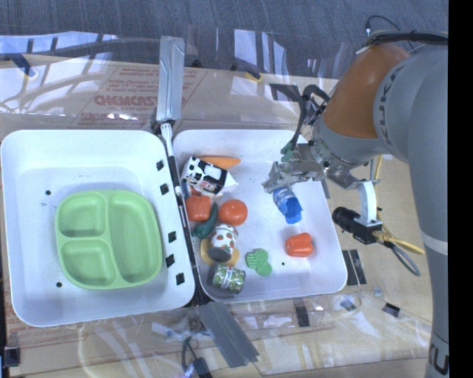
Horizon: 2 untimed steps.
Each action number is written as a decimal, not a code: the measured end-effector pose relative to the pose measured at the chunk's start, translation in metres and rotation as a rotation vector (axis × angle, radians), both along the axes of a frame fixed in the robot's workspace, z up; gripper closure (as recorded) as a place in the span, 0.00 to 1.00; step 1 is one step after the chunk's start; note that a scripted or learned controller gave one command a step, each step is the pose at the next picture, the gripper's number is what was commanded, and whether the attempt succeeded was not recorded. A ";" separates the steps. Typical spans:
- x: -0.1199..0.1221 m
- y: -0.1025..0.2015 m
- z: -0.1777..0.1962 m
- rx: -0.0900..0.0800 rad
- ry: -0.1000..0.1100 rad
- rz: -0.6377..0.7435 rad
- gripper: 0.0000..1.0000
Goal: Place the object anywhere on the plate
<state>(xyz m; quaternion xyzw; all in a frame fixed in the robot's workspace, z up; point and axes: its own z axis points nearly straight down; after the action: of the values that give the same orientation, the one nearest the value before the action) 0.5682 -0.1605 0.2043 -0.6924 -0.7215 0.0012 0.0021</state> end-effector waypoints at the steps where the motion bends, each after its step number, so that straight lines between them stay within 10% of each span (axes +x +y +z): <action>1: 0.022 0.063 -0.114 -0.004 0.001 -0.162 1.00; 2: 0.022 0.057 -0.113 -0.012 -0.004 -0.170 0.00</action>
<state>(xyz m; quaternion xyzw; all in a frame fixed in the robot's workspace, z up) 0.5901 -0.1040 0.0918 -0.7511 -0.6602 0.0040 -0.0031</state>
